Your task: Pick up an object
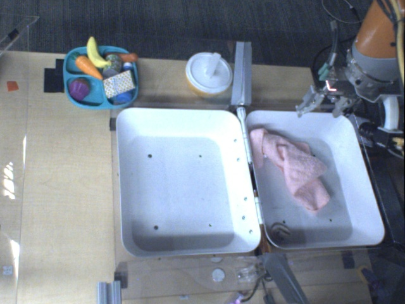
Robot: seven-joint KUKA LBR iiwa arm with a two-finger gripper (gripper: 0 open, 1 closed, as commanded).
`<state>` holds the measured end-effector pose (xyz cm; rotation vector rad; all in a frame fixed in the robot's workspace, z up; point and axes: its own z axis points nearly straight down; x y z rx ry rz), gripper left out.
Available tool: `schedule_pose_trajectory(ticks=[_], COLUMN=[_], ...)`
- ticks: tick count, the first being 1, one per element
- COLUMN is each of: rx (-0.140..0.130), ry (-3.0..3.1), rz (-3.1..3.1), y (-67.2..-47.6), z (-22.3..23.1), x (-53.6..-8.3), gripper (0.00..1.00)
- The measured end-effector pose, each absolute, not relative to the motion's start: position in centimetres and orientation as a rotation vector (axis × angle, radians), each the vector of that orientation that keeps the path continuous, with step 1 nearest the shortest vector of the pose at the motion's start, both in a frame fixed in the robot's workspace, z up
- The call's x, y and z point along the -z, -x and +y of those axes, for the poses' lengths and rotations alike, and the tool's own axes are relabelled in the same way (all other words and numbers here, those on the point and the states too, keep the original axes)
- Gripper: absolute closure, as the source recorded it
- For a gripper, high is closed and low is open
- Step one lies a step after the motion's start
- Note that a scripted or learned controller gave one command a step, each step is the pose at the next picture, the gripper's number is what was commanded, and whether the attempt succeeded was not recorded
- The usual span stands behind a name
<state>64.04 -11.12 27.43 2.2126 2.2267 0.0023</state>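
Note:
A crumpled pink cloth (292, 168) lies in the right bin (363, 201), stretching from its upper left corner toward the middle. A small dark ring-like object (281, 232) rests near that bin's front left corner. My gripper (323, 106) hangs over the far edge of the right bin, above and to the right of the cloth and apart from it. Its fingers (307, 104) are spread open with nothing between them. The orange band of the arm (374, 27) rises behind it at the upper right.
The left bin (133, 189) sits beside the right one, with a grey bar (241, 75) at the far end of the seam. Behind the bins stand a white lidded bowl (209, 73) and a blue tray (71, 97) of toy food.

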Motion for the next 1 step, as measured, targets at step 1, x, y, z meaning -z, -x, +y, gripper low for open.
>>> schedule_pose_trajectory(ticks=[1], rx=[0.0], ry=[-2.296], rz=[2.145], y=[-58.01], z=[-11.55], x=[-13.64], gripper=[0.0])
